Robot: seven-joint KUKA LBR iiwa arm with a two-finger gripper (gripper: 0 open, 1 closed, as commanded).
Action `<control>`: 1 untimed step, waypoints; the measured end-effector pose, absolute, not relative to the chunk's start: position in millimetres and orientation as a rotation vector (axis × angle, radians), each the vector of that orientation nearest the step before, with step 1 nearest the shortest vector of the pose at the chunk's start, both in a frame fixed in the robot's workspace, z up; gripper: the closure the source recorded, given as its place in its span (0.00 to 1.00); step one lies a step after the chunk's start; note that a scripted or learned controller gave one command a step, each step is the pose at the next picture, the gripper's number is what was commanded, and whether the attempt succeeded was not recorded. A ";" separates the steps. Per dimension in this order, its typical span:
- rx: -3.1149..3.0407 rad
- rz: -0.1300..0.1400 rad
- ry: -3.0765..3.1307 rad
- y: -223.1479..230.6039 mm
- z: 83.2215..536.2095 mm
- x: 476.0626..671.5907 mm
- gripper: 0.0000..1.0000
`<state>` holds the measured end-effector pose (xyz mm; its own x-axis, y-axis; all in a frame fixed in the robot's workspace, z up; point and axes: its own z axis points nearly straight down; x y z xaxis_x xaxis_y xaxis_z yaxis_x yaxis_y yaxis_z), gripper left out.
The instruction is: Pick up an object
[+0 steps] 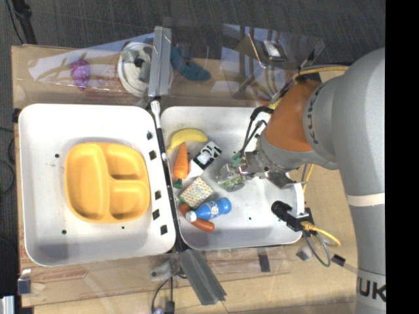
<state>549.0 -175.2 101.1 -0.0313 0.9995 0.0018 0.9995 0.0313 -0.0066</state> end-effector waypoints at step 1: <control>-2.135 0.002 -2.302 -143.1 199.8 592.6 1.00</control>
